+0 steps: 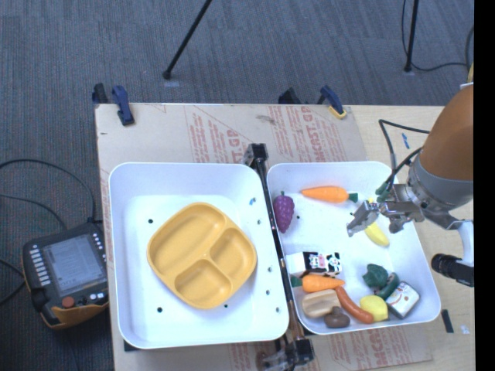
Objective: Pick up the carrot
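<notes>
The arm (452,149) comes in from the right edge, its orange band high and the grey wrist below it, bent down over the right bin (309,172). The gripper (371,221) hangs above that bin's right half, its fingers (358,224) pointing left and down. They stand apart with nothing between them.

The right bin serves as the landmark. The carrot (325,195) lies inside it near the far wall, lengthwise, orange with a green tip toward the gripper; it sits left of the gripper and apart from it. A yellow piece (377,236) lies just under the gripper. Purple grapes (284,209) rest against the bin's left wall. Near the bin's middle is a small carton (320,263) with black and white patches; its print is too small to read. Just nearer than it lies a second orange piece (321,283). Along the near wall are a tan bun (319,304), a red sausage (354,305), a lemon (374,308), a green vegetable (377,275) and a small can (404,300) whose label cannot be read.

Left of the right bin, touching it, is the left bin (131,199) with a yellow divided plate (202,254). Beyond the bin, the cardboard (224,134) bears red printed lettering that is upside down and not legible. Far left of the bin sits a pendant (67,273).
</notes>
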### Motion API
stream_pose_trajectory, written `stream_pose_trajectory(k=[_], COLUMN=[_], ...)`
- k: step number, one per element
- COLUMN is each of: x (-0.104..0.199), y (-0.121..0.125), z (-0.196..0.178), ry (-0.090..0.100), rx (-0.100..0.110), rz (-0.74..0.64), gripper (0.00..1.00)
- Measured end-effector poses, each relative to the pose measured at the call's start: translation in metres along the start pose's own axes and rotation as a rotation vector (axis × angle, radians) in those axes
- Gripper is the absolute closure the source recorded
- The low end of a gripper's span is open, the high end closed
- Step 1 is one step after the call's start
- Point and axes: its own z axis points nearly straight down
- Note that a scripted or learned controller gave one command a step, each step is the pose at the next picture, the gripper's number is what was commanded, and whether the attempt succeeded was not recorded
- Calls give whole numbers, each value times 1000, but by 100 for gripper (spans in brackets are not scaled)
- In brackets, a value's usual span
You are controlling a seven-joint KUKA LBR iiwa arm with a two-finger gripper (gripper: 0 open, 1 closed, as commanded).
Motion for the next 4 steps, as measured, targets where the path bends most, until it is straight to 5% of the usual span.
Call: stream_pose_trajectory(k=[1,2,3,4], x=[-19,13,13,13], y=[86,111,111,111], z=[92,131,120,120], ry=[0,0,0,-1], rx=[7,-1,1,1], rz=[2,226,221,220], gripper=[0,0,100,0])
